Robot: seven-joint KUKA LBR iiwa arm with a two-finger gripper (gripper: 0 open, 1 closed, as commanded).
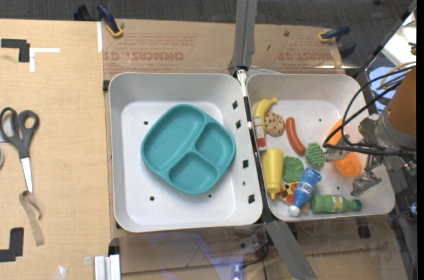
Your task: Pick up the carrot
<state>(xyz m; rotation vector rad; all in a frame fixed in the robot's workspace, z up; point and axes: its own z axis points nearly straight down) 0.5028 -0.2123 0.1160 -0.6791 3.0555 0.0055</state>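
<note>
In the right bin (311, 90), near its right wall, the gripper (354, 163) sits low among the toy food. Its fingers (339, 151) reach leftward from the wrist, and whether they are released or clenched I cannot tell; cables and the wrist cover part of them. An orange piece, which I take to be the carrot (348, 165), lies right at the fingers, touching or just under them, with a second orange sliver (335, 131) just above them by the cables. Left of the fingers sits a green knobbly toy (315, 155), then a sausage (295, 136). Below them lie a green bottle (336, 204) and a blue bottle (305, 187). By my judgement the reach is done; a sure grasp and the lift are left.
</note>
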